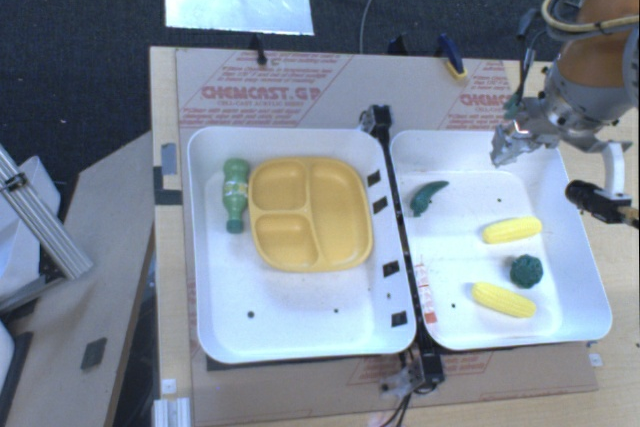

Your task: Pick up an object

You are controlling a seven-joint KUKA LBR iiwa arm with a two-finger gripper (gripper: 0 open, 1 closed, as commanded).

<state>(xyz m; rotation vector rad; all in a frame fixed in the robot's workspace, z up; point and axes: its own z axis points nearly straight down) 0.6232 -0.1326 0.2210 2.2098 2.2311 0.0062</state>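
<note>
On the worktop (170,245), two white bins side by side. In the left bin (215,315): green bottle (235,194) lying just beside a yellow divided tray (309,213), at its left edge. In the right bin (560,315): dark green pepper (428,195) near the dividing wall, one corn cob (512,231) further right, broccoli floret (526,270) below it, second corn cob (504,299) nearest the front. Above the far right corner, the end effector (508,147), holding nothing visible; open or closed, cannot tell.
</note>
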